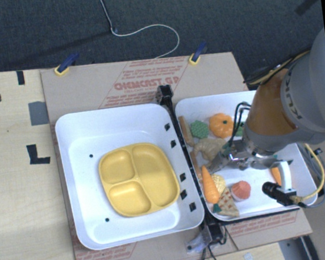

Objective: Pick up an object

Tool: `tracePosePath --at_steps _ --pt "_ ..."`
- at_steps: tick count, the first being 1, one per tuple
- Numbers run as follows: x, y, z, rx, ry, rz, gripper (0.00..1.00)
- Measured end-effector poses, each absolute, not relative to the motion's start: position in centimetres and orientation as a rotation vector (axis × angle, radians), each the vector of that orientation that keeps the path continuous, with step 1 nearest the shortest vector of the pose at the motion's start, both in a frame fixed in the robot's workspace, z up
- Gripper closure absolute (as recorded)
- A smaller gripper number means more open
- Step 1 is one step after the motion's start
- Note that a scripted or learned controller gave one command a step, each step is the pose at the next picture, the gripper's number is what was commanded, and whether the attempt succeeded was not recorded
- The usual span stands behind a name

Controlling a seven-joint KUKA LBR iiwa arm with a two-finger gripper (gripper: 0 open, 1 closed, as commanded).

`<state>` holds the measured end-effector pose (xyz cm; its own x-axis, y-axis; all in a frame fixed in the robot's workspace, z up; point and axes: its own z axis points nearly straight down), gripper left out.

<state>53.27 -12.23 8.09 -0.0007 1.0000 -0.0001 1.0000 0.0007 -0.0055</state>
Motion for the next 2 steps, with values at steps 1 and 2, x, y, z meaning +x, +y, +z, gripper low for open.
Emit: tracePosePath --at_steps 1,2 --pt "53.3 -12.3 9.2 -2.219 -2.22 0.007 1.0" --pt "53.3 -12.5 15.2 -2.22 -2.223 0.0 1.0"
